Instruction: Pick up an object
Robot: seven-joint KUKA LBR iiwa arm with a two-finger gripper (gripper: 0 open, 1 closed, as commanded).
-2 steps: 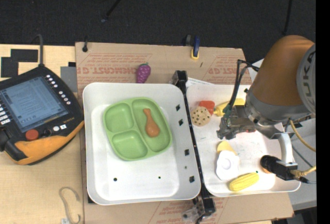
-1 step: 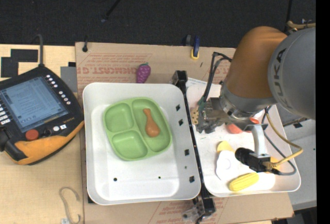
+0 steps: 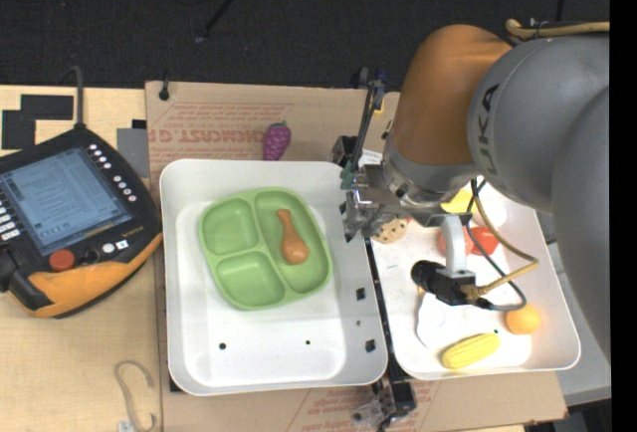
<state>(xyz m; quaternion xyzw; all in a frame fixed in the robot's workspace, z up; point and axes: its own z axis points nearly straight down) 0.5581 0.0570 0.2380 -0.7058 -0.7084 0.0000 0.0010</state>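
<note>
Grey arm (image 3: 518, 121) hides much of the right bin (image 3: 557, 345). We see the pincer (image 3: 354, 206) near the bins' shared edge, but cannot tell its state. Possibly a drumstick (image 3: 291, 237) lies left of it in the green tray (image 3: 261, 246).

My gripper (image 3: 356, 206) hangs over the seam between the bins, beside the green tray (image 3: 261, 249) holding a drumstick (image 3: 291, 237) in the left bin (image 3: 199, 340); corn (image 3: 469, 350) and an orange (image 3: 522, 321) lie right
</note>
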